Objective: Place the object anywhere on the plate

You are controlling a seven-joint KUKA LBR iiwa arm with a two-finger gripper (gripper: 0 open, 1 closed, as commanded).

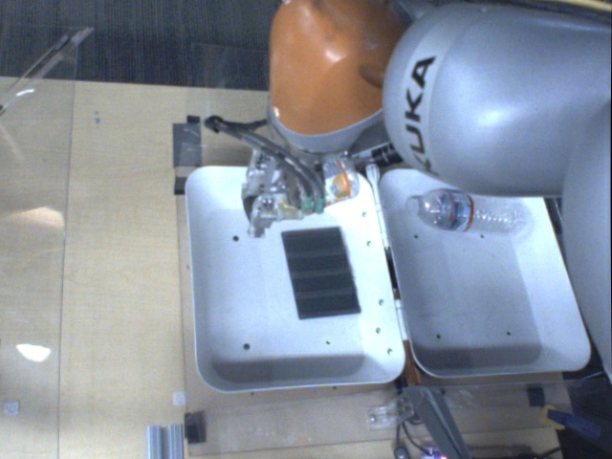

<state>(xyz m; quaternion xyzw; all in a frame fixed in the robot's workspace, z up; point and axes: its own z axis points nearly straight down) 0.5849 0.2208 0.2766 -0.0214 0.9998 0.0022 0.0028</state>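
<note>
A: Jaws: we cannot tell whether they stand apart or together; the gripper [271, 204] is a clutter of parts under the orange band. We log no object seen between them. It hangs over the far end of the left bin [206, 285], just beyond the black ribbed slab [320, 271]. Contact with the bin floor: cannot tell.

B: Noted. Task's thing?

A: We take it to be the clear plastic bottle [459, 210]. It lies on its side in the far part of the right bin [497, 352], well apart from the gripper.

B: Handling?

A: Our judgement: light, thin-walled, smooth. It will likely dent under a hard squeeze, slip, and roll if nudged. We would take it across the body near the blue-labelled middle, jaws square to its long axis.

B: The plate?

A: Probably the ribbed slab, lying flat at the left bin's middle. We are not certain.
</note>
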